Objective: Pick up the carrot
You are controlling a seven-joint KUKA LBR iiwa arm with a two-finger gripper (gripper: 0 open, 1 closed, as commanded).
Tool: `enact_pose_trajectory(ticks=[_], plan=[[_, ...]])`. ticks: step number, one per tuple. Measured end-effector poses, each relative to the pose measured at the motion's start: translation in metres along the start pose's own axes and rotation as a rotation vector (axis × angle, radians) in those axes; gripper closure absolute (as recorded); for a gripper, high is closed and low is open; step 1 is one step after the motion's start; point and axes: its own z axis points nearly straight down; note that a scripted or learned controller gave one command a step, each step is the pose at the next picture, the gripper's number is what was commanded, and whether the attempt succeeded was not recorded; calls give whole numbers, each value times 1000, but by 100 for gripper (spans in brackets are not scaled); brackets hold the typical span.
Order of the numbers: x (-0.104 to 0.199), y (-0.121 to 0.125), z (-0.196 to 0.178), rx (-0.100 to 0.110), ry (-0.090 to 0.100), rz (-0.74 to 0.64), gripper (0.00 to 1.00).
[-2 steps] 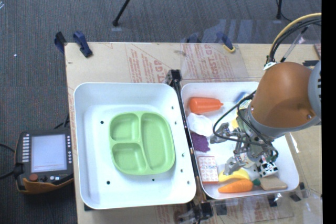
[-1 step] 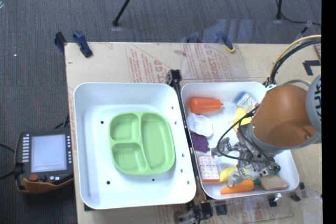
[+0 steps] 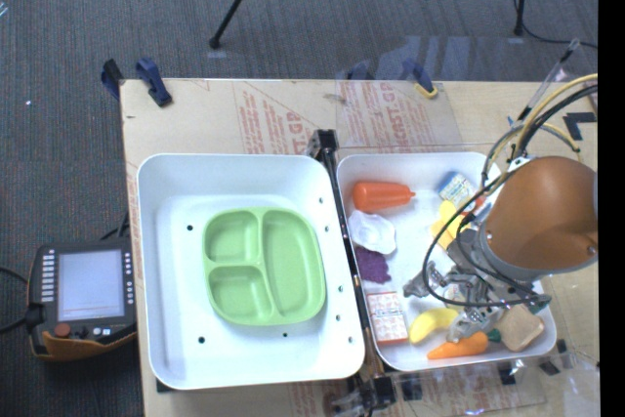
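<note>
Since the carrot (image 3: 459,345) looks like light, stiff, slick plastic, I'd pinch its thick middle; can't tell the gripper (image 3: 476,306) jaws' state

One camera is looking down at a slant from above the bench (image 3: 283,112), far enough to be taking in both bins (image 3: 156,210), floor beyond, and the arm (image 3: 542,215) entering from the right.

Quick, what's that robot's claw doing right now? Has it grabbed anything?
Gripper: low in the right bin, just above the carrot; whether it is open, closed or holding anything cannot be told.
</note>
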Motion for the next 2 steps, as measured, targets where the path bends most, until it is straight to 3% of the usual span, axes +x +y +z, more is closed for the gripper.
enact_pose_trajectory(ticks=[1,2], plan=[[8,-6,2,-6,1,-382,0],[7,6,1,-2,1,-557,0]])
